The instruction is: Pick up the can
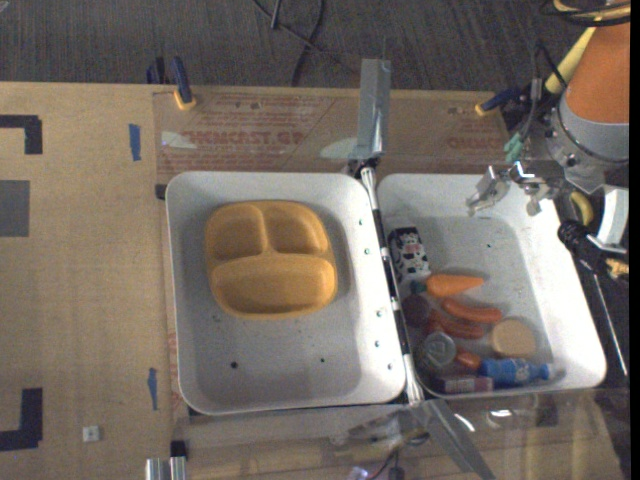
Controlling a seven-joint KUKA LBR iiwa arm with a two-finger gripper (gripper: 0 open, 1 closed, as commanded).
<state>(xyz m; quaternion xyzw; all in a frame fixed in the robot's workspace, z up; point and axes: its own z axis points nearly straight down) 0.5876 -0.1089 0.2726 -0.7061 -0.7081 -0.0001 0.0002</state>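
Counter (80,268): carries two white bins
Left bin (190,368): holds a yellow tray (270,258)
Right bin (580,348): can (437,351) near its front-left corner, among small items
My hand (505,190): above right bin's back edge; fingers apart, clasping nothing

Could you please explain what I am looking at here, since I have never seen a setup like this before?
This is one picture from a fixed camera above a workbench, looking down at a slant. The grey and orange shape at the upper right is a robot arm; the small metal part at its end is its gripper, which hangs over the far part of the right bin and holds nothing. The left bin holds a yellow divided plate. The right bin holds toy food: a carrot, a sausage, a small bottle, a cow-patterned carton, and the grey can it should pick up.
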